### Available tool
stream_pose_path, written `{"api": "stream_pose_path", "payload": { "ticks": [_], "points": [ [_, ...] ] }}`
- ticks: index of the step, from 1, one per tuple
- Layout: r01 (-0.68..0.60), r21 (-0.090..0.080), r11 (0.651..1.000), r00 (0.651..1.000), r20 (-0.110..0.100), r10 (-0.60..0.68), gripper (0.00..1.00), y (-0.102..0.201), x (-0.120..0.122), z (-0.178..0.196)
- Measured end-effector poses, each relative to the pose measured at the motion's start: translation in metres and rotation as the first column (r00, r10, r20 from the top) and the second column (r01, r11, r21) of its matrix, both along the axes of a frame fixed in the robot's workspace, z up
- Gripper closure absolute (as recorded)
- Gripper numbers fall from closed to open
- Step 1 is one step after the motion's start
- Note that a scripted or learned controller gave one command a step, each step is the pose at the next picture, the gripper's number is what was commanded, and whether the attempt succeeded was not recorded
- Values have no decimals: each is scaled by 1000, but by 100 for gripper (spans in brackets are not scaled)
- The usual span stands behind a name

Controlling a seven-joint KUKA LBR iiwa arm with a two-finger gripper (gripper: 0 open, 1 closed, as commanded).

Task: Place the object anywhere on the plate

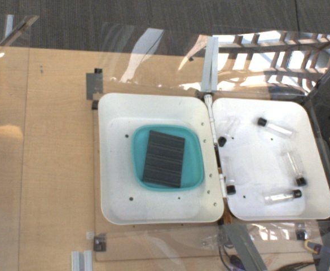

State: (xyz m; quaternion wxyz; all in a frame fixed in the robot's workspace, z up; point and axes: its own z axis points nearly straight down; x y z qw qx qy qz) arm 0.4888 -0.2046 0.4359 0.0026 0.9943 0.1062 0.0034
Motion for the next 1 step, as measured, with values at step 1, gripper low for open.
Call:
{"api": "stream_pose_path", "payload": {
  "ticks": [1],
  "points": [
    [0,0,1000,1000,0,0,0,0,0,0]
  ]
}}
